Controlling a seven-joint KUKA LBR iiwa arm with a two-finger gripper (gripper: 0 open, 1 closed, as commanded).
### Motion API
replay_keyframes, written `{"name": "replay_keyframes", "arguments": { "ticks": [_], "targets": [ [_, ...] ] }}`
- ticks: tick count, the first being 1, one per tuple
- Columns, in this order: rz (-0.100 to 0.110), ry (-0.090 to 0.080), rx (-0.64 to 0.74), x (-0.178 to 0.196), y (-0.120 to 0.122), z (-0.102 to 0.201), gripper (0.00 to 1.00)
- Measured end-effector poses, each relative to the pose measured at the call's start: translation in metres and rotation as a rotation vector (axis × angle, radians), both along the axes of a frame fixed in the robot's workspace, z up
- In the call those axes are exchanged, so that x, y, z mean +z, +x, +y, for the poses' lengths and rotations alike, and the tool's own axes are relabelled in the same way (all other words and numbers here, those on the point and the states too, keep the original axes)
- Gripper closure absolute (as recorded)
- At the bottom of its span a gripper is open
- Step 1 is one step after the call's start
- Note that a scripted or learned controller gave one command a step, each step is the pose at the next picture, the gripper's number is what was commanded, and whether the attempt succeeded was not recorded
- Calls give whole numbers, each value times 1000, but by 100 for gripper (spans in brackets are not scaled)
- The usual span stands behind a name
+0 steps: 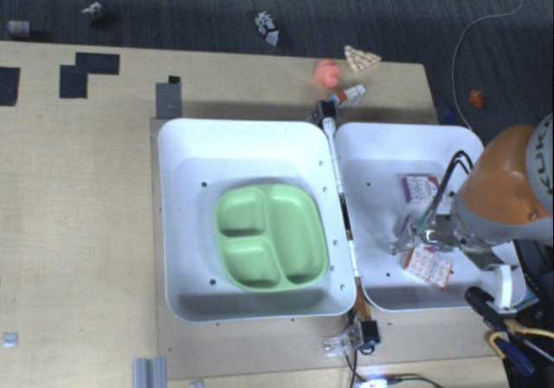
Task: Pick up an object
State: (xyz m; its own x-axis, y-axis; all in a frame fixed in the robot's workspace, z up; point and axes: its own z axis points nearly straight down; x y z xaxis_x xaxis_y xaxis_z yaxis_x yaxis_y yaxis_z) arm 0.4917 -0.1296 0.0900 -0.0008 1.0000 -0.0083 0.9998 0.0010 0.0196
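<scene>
In the right bin (pixel 381 161) lie two small packets: a red and white one (pixel 419 187) toward the back and a red-patterned one (pixel 429 267) near the front wall. My gripper (pixel 414 237) hangs low in this bin between the two packets, just above the front one. The grey arm with its orange band (pixel 502 187) comes in from the right and covers the bin's right side. The left bin (pixel 186 204) holds a green divided plate (pixel 270 235).
On the bench behind the bins lie a pink ball (pixel 327 73), a tan wedge-shaped piece (pixel 362 58) and a small marker-like item (pixel 348 97). Cables and clips sit at the front edge near the bins' junction (pixel 357 339).
</scene>
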Motion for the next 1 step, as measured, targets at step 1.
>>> {"name": "replay_keyframes", "arguments": {
  "ticks": [1],
  "targets": [
    [-10, -6, -1, 13, 3, -2, 100]
  ]
}}
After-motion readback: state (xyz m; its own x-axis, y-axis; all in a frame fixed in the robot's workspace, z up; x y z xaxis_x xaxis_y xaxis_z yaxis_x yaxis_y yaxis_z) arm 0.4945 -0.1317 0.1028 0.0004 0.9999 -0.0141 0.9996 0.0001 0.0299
